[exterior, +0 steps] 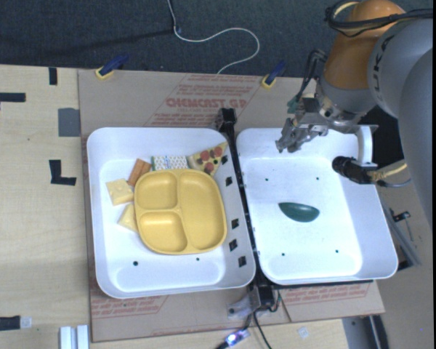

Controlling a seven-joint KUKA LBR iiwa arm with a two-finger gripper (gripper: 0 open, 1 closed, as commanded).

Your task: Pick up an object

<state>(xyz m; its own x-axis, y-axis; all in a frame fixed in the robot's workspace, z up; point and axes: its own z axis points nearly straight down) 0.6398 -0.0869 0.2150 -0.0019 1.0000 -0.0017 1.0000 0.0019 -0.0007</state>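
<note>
Where it lies, green object (299, 211) runs left-right.

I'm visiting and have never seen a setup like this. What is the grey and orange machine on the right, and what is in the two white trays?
That is a robot arm, filmed by one fixed camera looking down at a slant. At its tip is a gripper with two fingers, poised over the far edge of the right bin. Nothing shows between the fingers. A single dark green object lies in that bin. The left bin holds a yellow divided plate and a few small flat pieces tucked partly under it. The arm's job is to pick something up.
</note>
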